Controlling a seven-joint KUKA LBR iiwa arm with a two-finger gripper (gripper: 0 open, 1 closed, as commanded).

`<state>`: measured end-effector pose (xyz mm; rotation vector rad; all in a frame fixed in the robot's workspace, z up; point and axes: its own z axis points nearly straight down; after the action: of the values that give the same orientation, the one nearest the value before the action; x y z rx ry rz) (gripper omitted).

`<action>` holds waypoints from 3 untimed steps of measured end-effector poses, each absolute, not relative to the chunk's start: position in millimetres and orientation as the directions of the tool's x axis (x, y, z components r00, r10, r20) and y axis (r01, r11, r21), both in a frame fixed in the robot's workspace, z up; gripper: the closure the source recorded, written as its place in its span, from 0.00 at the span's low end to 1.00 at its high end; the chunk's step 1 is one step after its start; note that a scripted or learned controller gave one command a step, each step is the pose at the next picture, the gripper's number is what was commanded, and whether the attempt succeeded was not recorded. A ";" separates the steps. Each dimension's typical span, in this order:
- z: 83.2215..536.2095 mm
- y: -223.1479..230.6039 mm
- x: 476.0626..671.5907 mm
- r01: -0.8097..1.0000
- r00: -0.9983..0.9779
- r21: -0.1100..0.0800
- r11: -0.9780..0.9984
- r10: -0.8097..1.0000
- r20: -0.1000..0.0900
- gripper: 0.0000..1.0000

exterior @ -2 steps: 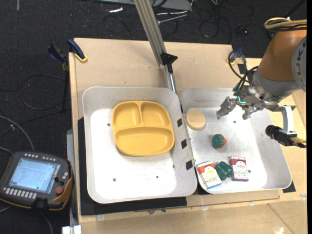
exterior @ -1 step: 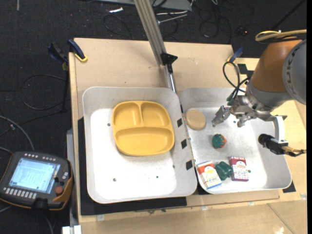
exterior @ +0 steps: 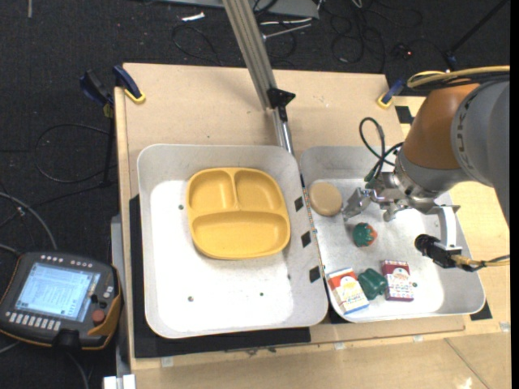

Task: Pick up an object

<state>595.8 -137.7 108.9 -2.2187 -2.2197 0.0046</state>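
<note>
Approach step is being judged: the pincer [exterior: 375, 203] is being held above the right bin [exterior: 462, 302], released and empty. A red-green ball [exterior: 363, 233] is lying at its 6 o'clock; descent and closure are being called for.

Two shallow white bins sit side by side on the tan wooden surface [exterior: 203, 104]: the left bin [exterior: 162, 241] and the right bin [exterior: 454, 294]. The left one carries one yellow plastic divided plate [exterior: 238, 213]. The right one carries five small things: one round tan disc [exterior: 326, 198], one green-and-red ball [exterior: 364, 233], one dark green lump [exterior: 373, 282], one red-and-white carton [exterior: 349, 290] and one maroon box [exterior: 396, 280].
</note>
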 end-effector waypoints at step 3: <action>166.5 -140.8 604.7 1.000 -0.002 0.007 0.002 1.000 -0.002 1.00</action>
<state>604.7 -140.8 166.5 -2.2234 -2.2284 -0.0059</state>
